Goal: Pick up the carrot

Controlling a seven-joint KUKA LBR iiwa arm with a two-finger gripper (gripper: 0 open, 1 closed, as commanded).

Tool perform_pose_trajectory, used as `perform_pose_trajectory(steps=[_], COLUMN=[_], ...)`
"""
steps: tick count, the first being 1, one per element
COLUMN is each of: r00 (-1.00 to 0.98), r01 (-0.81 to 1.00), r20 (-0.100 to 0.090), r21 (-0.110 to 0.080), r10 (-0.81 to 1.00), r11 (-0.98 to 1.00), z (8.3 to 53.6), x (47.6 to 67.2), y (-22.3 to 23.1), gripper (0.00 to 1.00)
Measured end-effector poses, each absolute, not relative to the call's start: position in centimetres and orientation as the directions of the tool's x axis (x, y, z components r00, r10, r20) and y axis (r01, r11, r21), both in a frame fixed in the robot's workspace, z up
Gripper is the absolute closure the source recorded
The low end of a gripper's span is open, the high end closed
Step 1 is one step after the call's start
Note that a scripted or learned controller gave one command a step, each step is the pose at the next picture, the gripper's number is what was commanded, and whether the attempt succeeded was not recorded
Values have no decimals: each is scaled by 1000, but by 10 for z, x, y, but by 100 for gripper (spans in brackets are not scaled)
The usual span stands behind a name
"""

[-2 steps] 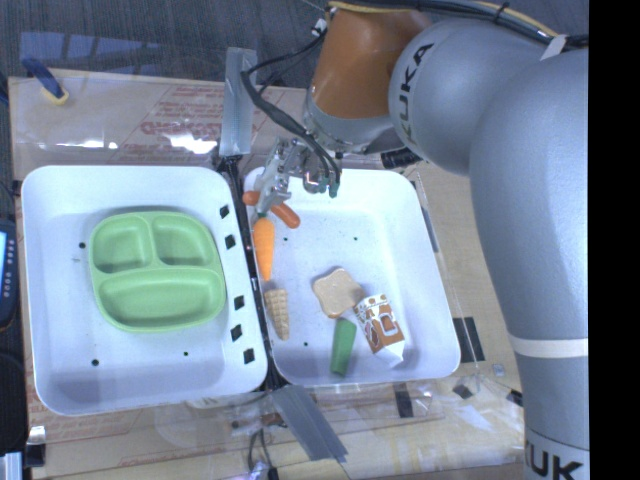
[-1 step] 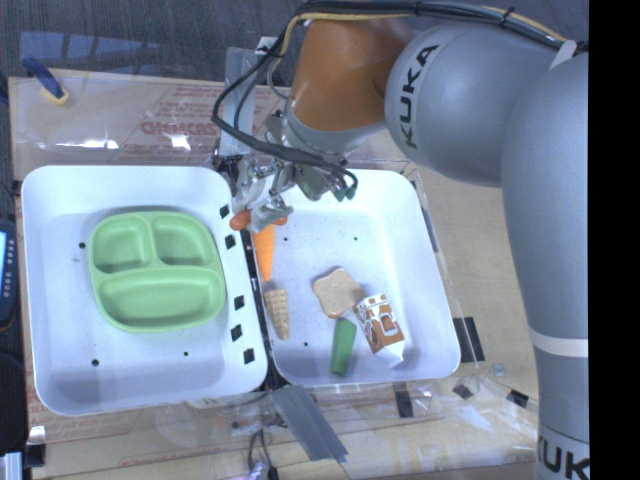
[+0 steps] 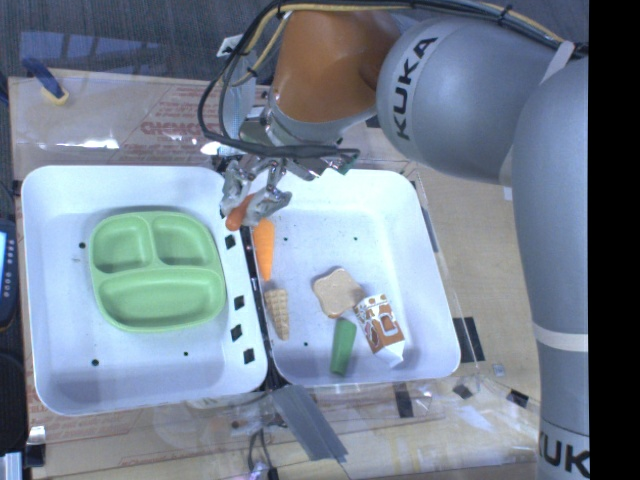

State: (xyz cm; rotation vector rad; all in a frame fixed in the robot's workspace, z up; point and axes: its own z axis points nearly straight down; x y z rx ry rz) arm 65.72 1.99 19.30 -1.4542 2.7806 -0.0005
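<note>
1. Nearest the camera, along the 6 o'clock side of the right bin (image 3: 425, 230), lie the bystanders: a green cylinder-like piece (image 3: 343, 346) standing at about 6 o'clock in that bin; a small printed packet (image 3: 380, 327) just beside it toward 3 o'clock; a tan bread-like slice (image 3: 337, 291) just past both; a pale ridged cone (image 3: 277, 311) close to the bin's 9 o'clock wall.
2. The left bin (image 3: 40, 268) carries a green divided plate (image 3: 157, 270); it sits well apart from the work and plays no part.
3. The carrot (image 3: 263, 249) lies in the right bin, hard against the wall shared with the left bin, its length running roughly 12 to 6 o'clock; its far end sits directly under the hand (image 3: 252, 200).
4. The hand hangs over that far end, at about 10 o'clock in the right bin; whether its fingers are spread or clenched I cannot tell, since the metal parts blur together; an orange patch shows by them, yet the carrot body looks to rest on the bin floor.
5. Judgement: the approach looks done; a sure grasp and the lift are left.
6. Possible hindrances: the dividing wall crowds the carrot on its 9 o'clock side; the cone lies just beyond its near tip; the other pieces stand clear.
7. Farthest off, the grey arm (image 3: 470, 98) spans the desk (image 3: 120, 118) from 3 o'clock.
</note>
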Motion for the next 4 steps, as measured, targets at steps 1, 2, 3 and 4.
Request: perform_pose_trajectory(steps=[1, 2, 3, 4], r00=[179, 584, 855, 884], r01=[-984, -812, -519, -468], r20=[-2, 0, -1, -7], r21=[-4, -6, -4, 3], r10=[-984, -812, -519, -468], r11=[-179, -584, -855, -884], z=[193, 285, 296, 269], x=[657, 657, 656, 655], y=[24, 84, 96, 111], gripper=[100, 100, 100, 100])
